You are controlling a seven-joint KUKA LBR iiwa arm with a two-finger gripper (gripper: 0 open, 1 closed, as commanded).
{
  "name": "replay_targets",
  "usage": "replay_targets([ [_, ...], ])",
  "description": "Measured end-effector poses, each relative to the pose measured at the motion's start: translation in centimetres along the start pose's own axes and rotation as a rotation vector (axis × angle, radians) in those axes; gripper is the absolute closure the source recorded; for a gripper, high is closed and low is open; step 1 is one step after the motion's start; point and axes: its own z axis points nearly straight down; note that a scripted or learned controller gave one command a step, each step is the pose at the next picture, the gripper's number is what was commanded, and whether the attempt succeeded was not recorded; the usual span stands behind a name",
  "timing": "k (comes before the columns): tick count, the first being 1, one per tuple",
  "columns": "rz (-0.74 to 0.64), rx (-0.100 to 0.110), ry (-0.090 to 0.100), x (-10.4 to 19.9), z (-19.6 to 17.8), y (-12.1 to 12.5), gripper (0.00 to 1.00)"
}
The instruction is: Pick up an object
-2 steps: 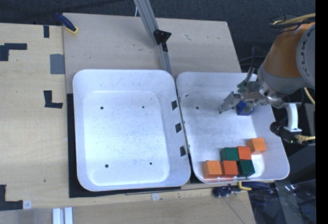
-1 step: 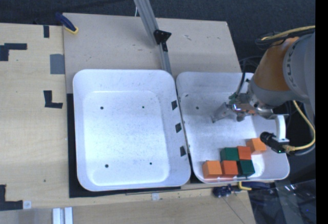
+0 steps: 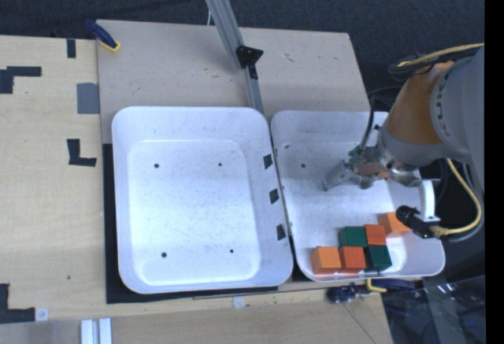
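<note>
Arm [image 3: 441, 110] reaches in from the right, grey body with the orange band above the wrist. Gripper [image 3: 340, 178] sits low over the right bin [image 3: 303, 138], roughly mid-bin, pointing toward the left. Grey fingers are seen against the white floor but blur together; spread of the hand cannot be told. Nothing is seen between them.

Blocks [image 3: 358, 248] lie clustered in the near right corner of the right bin, well apart from the gripper. Count is uncertain: one orange block [image 3: 325, 259] at the left end of the cluster, another orange one just beside it, two dark green blocks [image 3: 353, 236] touching them, and more orange pieces toward the right wall. Edges between neighbours are hard to separate at this resolution.

Left bin [image 3: 126, 177] shows a white floor with four small dark dots. Both bins rest on a dark mat on the wooden bench [image 3: 173, 59]. The bins touch along a shared edge, with small black tabs [image 3: 273, 195] along it.

A metal rail [image 3: 220, 8] slants down from the top of the view to the far edge where the bins meet, with a black clamp [image 3: 249, 56] on it.

A yellow and black cable [image 3: 441, 231] hangs off the wrist, passing over the right wall of the bin and partly covering the rightmost blocks. A blue and yellow object [image 3: 103, 35] lies at the far left corner of the bench; too small to identify.
</note>
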Motion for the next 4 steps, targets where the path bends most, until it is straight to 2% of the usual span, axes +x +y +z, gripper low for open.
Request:
replay_targets([
  [1,-0.001,0.000,0.001,0.0,-1.1,0.0,1.00],
  [2,0.001,-0.008,-0.001,-0.4,-7.3,0.1,1.00],
  [3,0.000,-0.008,-0.001,-0.4,-12.1,0.2,1.00],
  [4,-0.004,-0.005,0.003,4.3,-13.2,1.9,1.00],
])
